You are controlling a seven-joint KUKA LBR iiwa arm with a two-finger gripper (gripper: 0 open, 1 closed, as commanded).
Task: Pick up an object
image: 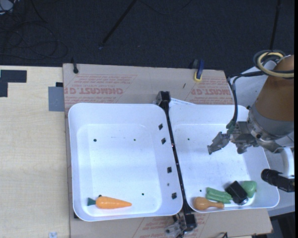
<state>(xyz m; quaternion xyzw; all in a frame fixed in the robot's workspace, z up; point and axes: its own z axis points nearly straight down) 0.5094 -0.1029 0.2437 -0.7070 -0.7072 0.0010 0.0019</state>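
My gripper (224,146) hangs over the middle of the right bin (198,118), open, with nothing between its fingers. Below it, along that bin's front edge, lies a cluster: a green vegetable toy (218,195), a black block (237,192), a pale green piece (249,186) and an orange pear-shaped toy (207,204). The gripper is well apart from all of them. An orange carrot (112,203) with a green top lies in the front left corner of the left bin (79,133).
A black divider strip (170,152) runs between the two bins. Both bins rest on a cardboard sheet (139,86) on the wooden bench. The arm's grey and orange body (275,103) stands over the right bin's right side.
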